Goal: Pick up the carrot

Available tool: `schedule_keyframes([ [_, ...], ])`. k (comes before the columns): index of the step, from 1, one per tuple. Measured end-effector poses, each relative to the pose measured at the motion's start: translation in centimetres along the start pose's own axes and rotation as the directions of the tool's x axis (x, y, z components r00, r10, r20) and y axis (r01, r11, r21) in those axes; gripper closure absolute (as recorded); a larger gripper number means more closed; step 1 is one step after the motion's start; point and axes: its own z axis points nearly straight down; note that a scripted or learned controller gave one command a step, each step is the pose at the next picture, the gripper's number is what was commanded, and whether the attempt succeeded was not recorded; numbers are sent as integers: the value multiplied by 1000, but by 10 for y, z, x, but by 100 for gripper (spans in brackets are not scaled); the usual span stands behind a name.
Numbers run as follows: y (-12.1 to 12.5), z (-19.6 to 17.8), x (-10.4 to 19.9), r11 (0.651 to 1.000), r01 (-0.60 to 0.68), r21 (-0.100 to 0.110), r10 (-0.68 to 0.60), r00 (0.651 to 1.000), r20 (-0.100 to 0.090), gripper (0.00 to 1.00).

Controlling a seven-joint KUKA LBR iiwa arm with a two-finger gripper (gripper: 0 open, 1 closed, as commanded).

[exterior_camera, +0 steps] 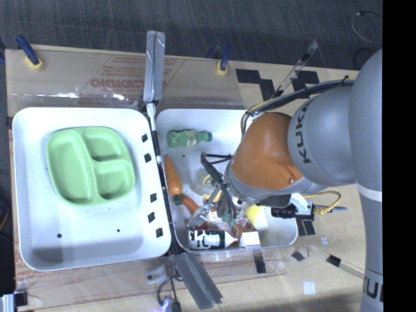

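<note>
Along the left wall of the right bin (195,117) lay the carrot (172,175), its length running toward the near edge, free of the arm. The gripper (218,210) hung low over the bin's near half, just right of the carrot, above a clutter of small items; whether its claw was open or closed could not be told. A green bottle (188,137) lay on its side near the far wall. In the left bin (39,239), a green divided plate (91,164) sat toward the far left corner.
</note>
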Motion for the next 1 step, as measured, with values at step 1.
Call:
schedule_keyframes([
  [1,6,-63,-1,969,247,2,-247,969,-18,0],
])
